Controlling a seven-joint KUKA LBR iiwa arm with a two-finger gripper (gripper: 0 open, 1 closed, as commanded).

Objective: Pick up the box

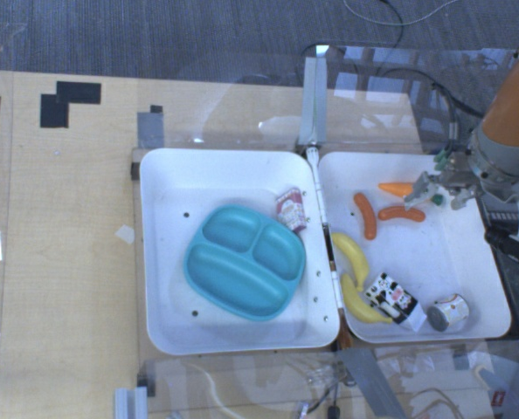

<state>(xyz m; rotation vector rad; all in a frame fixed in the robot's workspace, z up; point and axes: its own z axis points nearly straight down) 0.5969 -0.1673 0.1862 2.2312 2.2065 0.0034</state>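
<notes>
The box [390, 298] is small, black and white with a red patch. It lies near the front of the right bin [469, 260], touching the lower banana [361, 302]. My gripper [440, 190] hovers over the back right part of that bin, well behind the box and apart from it. Its fingers are open with nothing between them. One fingertip is close to the orange carrot [396, 188].
Two sausages [365, 216] [402, 214] lie at the back of the right bin, and a small can [450, 312] rests at the front right beside the box. The left bin [163, 234] holds a blue divided plate [245, 261] and a red-white packet [291, 209].
</notes>
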